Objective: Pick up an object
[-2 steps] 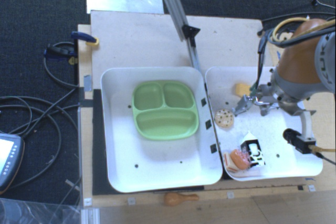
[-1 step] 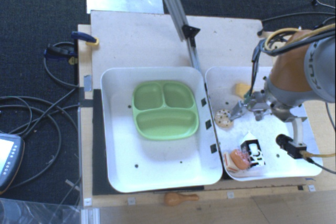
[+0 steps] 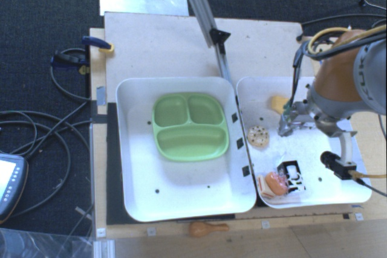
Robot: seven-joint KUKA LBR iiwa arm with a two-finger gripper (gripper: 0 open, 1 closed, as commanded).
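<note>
Nearest the camera, at the front lip of the right bin, sits a little cluster — a pinkish-orange toy pressed up against a small black-and-white block. Nothing is reaching for those. Just outside the bins, on the surface's front edge, lies a tan wooden piece.

A step farther in, the round speckled cookie rests flat near the bin's left wall. And here's the hand — hanging low over the bin floor, fingers pointing down, and nothing visible between them. Whether they are spread or closed I honestly can't tell from here.

So the relation that matters: the cookie lies at about 8 o'clock from the hand, close by but apart. Being round, it has no long axis to line up with. Farther back, the yellow piece sits at roughly 12 o'clock from the hand, near it too, partly behind the cable.

My guess — the cookie or the yellow piece is the target, a short sideways shift either way.

Over in the left bin, the green divided plate lies well apart.
</note>
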